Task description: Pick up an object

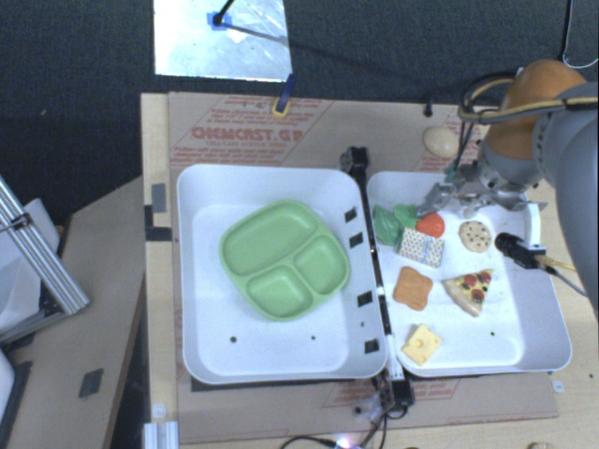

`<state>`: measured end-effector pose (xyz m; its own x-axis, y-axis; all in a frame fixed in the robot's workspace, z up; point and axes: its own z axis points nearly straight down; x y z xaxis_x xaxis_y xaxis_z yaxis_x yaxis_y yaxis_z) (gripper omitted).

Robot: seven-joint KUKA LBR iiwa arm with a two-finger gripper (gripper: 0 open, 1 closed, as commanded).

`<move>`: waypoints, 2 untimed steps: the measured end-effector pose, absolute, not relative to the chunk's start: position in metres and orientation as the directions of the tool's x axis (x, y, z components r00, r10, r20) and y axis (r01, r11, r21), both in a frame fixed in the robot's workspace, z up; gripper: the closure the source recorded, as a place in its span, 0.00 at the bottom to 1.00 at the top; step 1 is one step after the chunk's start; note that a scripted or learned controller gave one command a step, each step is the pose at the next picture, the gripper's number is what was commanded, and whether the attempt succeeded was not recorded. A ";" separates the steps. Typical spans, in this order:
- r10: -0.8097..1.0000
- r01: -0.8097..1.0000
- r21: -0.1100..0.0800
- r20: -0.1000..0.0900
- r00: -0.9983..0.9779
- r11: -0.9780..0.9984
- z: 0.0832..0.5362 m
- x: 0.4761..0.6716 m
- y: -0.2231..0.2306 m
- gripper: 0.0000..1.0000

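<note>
You saw end effector (440,197) over red toy (430,224), frame's right (grip unreadable); nothing lifted, pick outstanding.

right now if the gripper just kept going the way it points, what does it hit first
The gripper points down and toward the left bin. Going on, it would likely meet the red tomato-like piece first, with the green leafy piece just past it. Its height above them is unclear from this slanted view.

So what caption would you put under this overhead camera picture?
Robot arm's pincer over toy food in the right bin; green divided plate in the left bin.
</note>
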<state>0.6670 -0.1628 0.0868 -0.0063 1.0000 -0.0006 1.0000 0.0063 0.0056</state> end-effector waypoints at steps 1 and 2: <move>1.000 1.000 0.012 -0.003 -0.009 0.009 0.100 0.669 -0.163 1.00; 1.000 1.000 0.009 -0.002 -0.006 0.006 0.166 0.671 -0.160 1.00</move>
<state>0.6707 -0.1597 0.1655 -0.0061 1.0000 -0.0018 0.9999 0.0061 0.0093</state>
